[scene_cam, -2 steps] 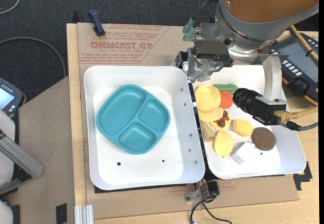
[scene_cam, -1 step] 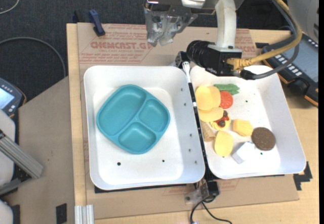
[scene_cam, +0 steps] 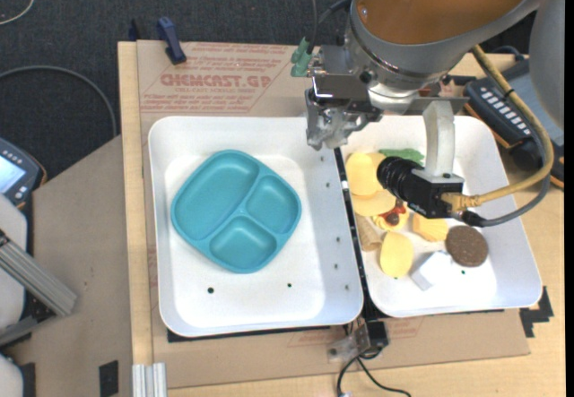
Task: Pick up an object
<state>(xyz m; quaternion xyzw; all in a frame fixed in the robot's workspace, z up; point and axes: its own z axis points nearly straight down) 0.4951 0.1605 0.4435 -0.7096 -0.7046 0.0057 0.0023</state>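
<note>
The right bin point(scene_cam: 511, 283) holds a heap of small items: a pale yellow piece point(scene_cam: 362, 173), a second yellow piece point(scene_cam: 396, 254), a brown round disc point(scene_cam: 466, 245), a green item point(scene_cam: 404, 155), a small red-brown bit point(scene_cam: 392, 217) and a white-grey block point(scene_cam: 429, 270). My gripper point(scene_cam: 327, 133) hangs over the rim between the two bins, at their far end, just left of the upper yellow piece. Nothing shows in its grasp. The arm's wrist hides the far part of the right bin.
A teal divided plate point(scene_cam: 236, 209) lies in the left bin point(scene_cam: 170, 297). A black cylinder with a cable point(scene_cam: 411, 187) and a white bracket point(scene_cam: 439, 142) hang off the wrist above the heap. Brown cardboard point(scene_cam: 215, 77) lies behind the bins.
</note>
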